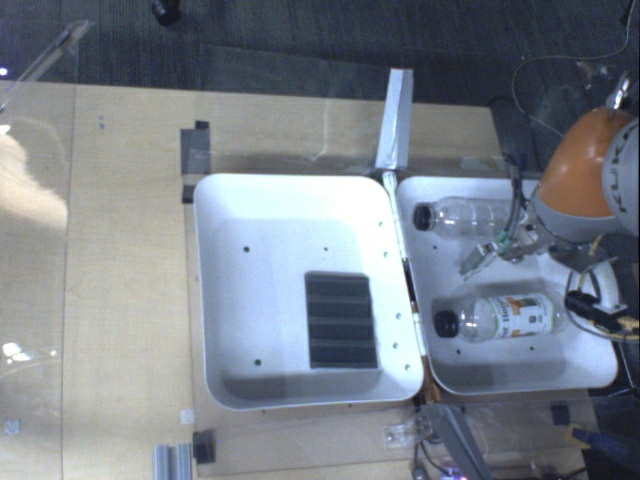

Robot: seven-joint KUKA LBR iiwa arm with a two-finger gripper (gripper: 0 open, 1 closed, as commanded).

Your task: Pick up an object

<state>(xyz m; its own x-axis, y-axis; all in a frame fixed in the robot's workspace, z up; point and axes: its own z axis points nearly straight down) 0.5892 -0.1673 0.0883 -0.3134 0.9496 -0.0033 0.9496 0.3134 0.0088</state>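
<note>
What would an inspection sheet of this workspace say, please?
Surface: wooden bench bearing the left bin and the right bin, side by side.
Job's things: upper bottle and labelled bottle, both clear, lying in the right bin with black caps toward the left bin; black ribbed block flat in the left bin.
Clutter: nothing seen.
Grippers: gripper over the right bin, between the two bottles; grip cannot be told.
Cables: thin cable looping beyond the right bin.
Surroundings: dark floor beyond the bench; metal post behind where the bins meet.
</note>
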